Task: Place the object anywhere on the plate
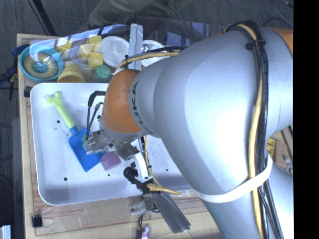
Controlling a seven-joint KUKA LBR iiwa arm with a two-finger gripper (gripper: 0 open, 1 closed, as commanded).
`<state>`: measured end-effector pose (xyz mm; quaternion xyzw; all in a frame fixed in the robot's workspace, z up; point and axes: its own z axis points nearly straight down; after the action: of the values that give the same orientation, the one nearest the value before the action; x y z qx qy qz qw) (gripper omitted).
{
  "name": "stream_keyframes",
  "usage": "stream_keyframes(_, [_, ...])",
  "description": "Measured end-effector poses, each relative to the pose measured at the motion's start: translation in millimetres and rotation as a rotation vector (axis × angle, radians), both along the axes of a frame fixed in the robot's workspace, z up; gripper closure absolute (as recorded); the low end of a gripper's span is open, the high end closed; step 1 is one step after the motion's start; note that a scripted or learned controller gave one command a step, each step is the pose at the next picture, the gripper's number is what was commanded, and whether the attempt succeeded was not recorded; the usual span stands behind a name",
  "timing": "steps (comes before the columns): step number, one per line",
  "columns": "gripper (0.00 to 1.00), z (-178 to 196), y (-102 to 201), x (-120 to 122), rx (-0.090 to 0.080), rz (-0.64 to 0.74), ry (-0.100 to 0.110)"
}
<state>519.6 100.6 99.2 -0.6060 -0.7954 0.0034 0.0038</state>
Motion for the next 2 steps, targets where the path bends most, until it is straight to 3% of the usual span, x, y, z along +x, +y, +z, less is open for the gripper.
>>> stream_keyframes(1, [1.0,93,-30,8,0.001,0.037,-0.01])
stream_keyframes(2, [1.0,19,33,-24,-0.002,-0.209,-0.001])
